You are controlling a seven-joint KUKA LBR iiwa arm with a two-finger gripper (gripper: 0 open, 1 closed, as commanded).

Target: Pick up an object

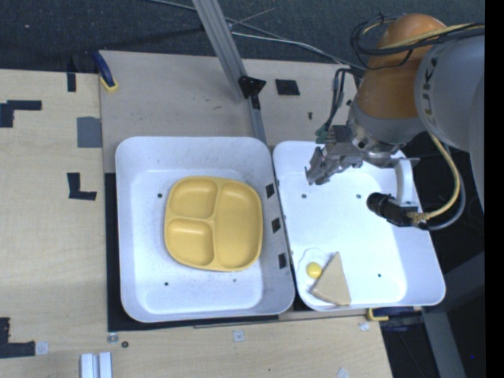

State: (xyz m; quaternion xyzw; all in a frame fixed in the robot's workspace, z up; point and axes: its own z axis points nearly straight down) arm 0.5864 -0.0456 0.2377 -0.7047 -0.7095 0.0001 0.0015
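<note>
At the bottom of the frame, nearest the camera, the right bin (409, 290) is holding the only loose things that look small enough to grasp: a tan wedge (334, 282), shaped like a slice of bread or cheese, is lying in the bin's lower left corner, and a small yellow ball (313, 270) is sitting just beside it, touching or nearly touching its left edge. Both are resting against the bin's rounded corner, probably because the shallow wall is stopping them there, and that spot will make a grasp awkward, since a finger has little room between the object and the wall.

To the left, in the middle of the frame, the left bin (142, 172) is bearing a yellow divided plate (213, 223) with three compartments, lying flat and centred. It is wide and low, so it is likely a poor candidate for a two-finger pinch.

Further up, in the upper right of the frame, the gripper (316, 172) is hanging over the top left part of the right bin, well apart from the wedge and ball. Nothing is showing between its tips, so it is carrying nothing, but whether it is spread or closed I cannot tell from this angle. The arm (402, 69) is reaching in from the right edge, its orange band sitting above the wrist.

The pick is not yet made; the tool would need to travel down the frame toward the corner objects.
</note>
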